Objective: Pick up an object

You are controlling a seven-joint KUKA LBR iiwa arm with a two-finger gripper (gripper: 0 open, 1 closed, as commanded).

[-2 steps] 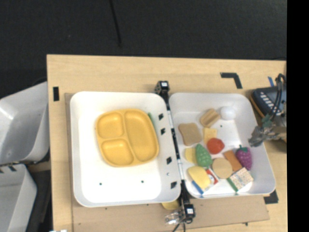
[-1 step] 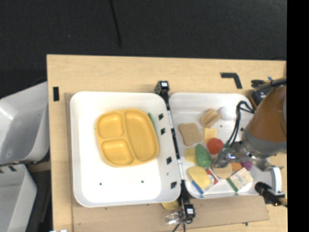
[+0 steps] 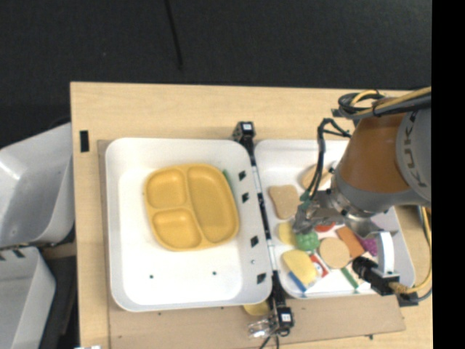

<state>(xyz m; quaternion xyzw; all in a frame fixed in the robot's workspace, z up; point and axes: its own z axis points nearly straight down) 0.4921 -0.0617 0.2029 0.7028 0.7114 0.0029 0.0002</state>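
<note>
You are looking down on a pale wood-grain tabletop point(image 3: 87, 115) carrying two shallow, glossy white plastic bins side by side. In the left bin point(image 3: 123, 267) lies a smooth yellow plate point(image 3: 192, 206) with rounded corners, moulded into three compartments. A strip of black clips point(image 3: 254, 195) runs between the bins. In the right bin point(image 3: 290, 151) you find a heap of small toy-like pieces: a flat tan slab point(image 3: 284, 200), a rounded green lump point(image 3: 306, 240), a soft-looking yellow wedge point(image 3: 299, 264), a tan disc point(image 3: 335, 252) and an orange piece point(image 3: 351, 240). The grey arm with its orange band point(image 3: 370, 155) leans in from the right. Its claw point(image 3: 309, 217) sits low over the heap, just above the green lump; you cannot tell how the claw is set.
</note>
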